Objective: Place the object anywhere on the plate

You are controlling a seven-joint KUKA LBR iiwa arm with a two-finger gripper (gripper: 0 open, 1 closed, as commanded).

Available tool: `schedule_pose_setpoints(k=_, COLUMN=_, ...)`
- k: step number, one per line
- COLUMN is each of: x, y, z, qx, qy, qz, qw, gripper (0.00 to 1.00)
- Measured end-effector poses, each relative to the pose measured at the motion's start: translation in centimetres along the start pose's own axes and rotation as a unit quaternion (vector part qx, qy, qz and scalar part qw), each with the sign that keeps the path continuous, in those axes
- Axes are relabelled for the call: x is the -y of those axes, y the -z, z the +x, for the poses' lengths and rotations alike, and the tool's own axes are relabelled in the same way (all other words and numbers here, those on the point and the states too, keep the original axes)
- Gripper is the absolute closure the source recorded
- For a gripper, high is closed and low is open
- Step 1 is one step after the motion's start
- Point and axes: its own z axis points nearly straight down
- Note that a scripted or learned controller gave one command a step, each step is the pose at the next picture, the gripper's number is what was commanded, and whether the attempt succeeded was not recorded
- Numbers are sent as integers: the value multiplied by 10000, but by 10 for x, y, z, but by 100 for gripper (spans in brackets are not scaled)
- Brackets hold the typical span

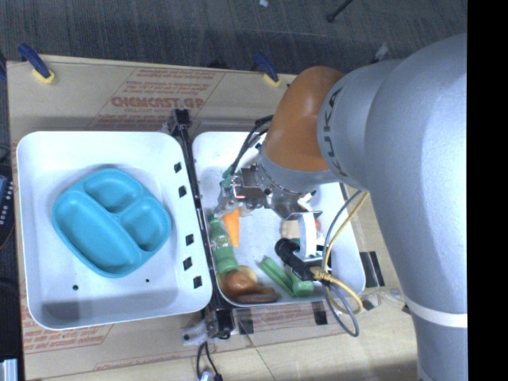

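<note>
A blue divided plate lies in the left bin. The right bin holds several toy foods: an orange carrot piece, a green bottle-like item, a brown and tan item, a green stick, and a white piece. My gripper hangs over the upper left of the right bin, just above the carrot piece. The wrist hides the fingertips.
A black divider with clips runs between the two bins. The grey arm with its orange band covers the right bin's upper right part. A yellow cable loops over the bin's right edge.
</note>
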Motion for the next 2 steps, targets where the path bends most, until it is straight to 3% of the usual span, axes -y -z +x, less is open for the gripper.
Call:
schedule_pose_setpoints(k=1, x=-32, y=0, z=73, qx=-13, qy=244, qz=-2, qw=9997, gripper=100)
schedule_pose_setpoints(k=2, x=-32, y=-1, z=71, qx=-5, qy=236, qz=3, qw=9997, gripper=0)
